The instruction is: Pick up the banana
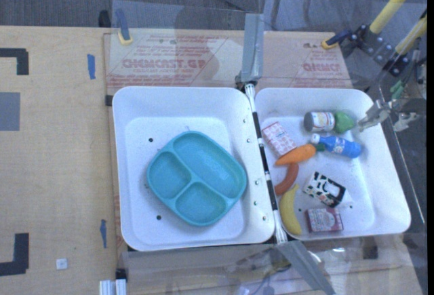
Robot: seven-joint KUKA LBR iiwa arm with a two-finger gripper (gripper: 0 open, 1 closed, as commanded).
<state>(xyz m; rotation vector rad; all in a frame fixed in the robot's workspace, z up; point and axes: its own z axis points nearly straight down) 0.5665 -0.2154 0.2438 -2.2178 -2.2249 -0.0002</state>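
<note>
The small yellow banana (290,211) lies in the right white plastic bin (380,215), down in the near left corner. It rests close beside the wall that the two bins share. Its top end is just beside a brownish-orange sausage-shaped toy (285,179). A small pink box (324,220) sits near it on the right, and a black and white patchy toy (324,190) is just above that box.

The banana has not been picked up yet. To do this well, I think the arm should come across the bin to the near left corner and go straight down over the middle of the banana. The jaws should close across its thin sides, not along its length. The bin wall is very close, so one side of the jaws could bump it. The sausage toy is close too and could get pinched by mistake. Going slow would help.

The gripper (380,112) is at the far right edge of the right bin, well apart from the banana. It hangs near a green round toy (344,121) and a grey can (319,121), and above a blue and white bottle (339,146). The jaws look small and blurry here, so I cannot tell how far open they are. Nothing can be seen between them.

The left white bin (135,117) holds a light blue plate with three parts (196,178).
</note>
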